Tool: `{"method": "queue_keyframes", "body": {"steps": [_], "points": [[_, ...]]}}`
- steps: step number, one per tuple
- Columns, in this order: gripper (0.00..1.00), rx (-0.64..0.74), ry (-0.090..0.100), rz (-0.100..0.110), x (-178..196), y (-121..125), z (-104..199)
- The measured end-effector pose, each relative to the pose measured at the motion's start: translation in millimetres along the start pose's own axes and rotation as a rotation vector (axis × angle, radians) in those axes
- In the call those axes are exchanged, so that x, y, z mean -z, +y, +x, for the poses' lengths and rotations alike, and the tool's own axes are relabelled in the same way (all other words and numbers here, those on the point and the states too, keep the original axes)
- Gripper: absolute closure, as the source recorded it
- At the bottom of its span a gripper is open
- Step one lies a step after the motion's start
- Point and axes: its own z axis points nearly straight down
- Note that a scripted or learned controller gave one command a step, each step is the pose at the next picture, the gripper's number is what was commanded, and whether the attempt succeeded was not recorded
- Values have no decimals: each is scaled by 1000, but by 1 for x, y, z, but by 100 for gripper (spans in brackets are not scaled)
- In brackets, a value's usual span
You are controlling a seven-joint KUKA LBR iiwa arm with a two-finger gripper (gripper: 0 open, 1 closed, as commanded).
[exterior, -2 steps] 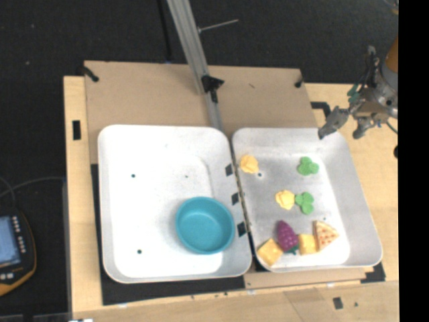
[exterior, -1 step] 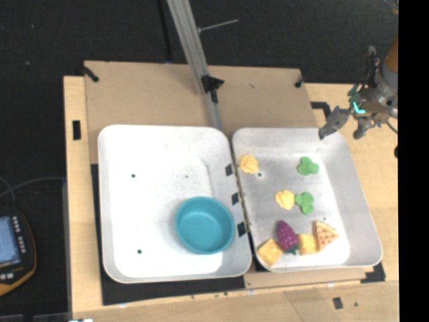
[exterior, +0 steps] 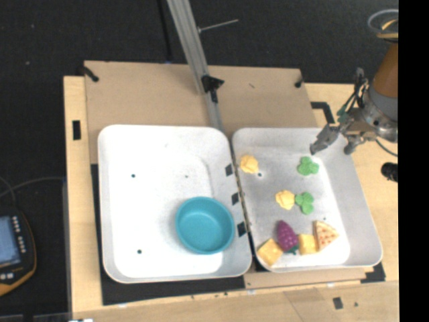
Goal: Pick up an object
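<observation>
**End effector poised over the right bin's upper rim, nothing in its grip**

The arm (exterior: 383, 79) reaches in from the right, and its end effector (exterior: 333, 141) hangs above the upper right part of the right bin (exterior: 355, 200). One finger (exterior: 324, 139) slants down to the left and the other (exterior: 350, 145) sits apart from it to the right, so the fingers are spread with nothing between them.

The small toys all lie in the right bin. Nearest the end effector is a green piece (exterior: 308, 166), just below and left of the left fingertip but apart from it. A yellow piece (exterior: 249, 164) sits near the bin's left wall. In the middle, a pale yellow shell-like piece (exterior: 285, 199) lies just beside a second green piece (exterior: 305, 202). Along the bottom edge are a yellow block (exterior: 270, 252), a purple grape cluster (exterior: 287, 236), a small yellow piece (exterior: 307, 244) and a pizza-slice toy (exterior: 326, 234), close together.

The left bin (exterior: 134, 153) holds a blue bowl (exterior: 204, 225), upright, in its lower right part.

Both bins rest side by side on the bench (exterior: 154, 86).
</observation>
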Motion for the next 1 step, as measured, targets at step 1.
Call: {"method": "queue_keyframes", "body": {"steps": [1], "points": [[0,-2,2,5,-60,-5,5]]}}
